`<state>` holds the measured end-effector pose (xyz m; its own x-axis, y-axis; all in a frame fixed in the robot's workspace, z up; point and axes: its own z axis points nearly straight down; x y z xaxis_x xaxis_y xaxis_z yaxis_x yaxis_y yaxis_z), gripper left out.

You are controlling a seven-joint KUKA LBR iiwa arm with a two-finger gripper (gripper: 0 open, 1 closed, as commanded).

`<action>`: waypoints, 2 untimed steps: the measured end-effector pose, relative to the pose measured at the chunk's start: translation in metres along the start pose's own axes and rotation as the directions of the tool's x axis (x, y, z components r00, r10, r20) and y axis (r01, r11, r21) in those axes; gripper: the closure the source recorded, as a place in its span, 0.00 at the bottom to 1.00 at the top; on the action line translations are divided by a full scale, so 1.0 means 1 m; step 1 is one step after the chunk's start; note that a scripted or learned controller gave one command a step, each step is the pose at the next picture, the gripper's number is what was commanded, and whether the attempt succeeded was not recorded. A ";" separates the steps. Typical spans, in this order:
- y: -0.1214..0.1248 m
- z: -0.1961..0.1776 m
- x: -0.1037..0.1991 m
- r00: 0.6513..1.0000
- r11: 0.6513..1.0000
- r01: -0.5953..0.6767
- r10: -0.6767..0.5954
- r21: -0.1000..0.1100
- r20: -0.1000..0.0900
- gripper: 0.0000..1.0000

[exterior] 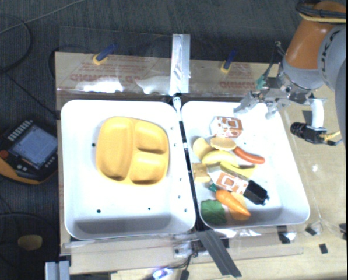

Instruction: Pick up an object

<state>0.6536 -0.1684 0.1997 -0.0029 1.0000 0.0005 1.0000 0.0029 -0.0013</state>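
Nothing is picked yet, as far as I can judge: the small toy items, among them a sausage (249, 155), a carrot (232, 205), a black block (256, 192) and 2 printed cartons (227, 126), lie heaped in the middle of the right bin (290, 174), while a yellow tray (132, 150) sits in the left bin (80, 174). The whole grasp remains. The arm (311, 39) hangs over the right bin's far right corner, with the pincer (260, 102) spread wide and holding nothing, above the heap
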 end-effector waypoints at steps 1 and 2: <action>0.022 0.081 0.017 0.993 0.993 0.116 -0.116 -0.031 0.010 0.00; 0.008 0.087 0.045 0.986 0.985 0.163 -0.162 -0.054 0.024 0.00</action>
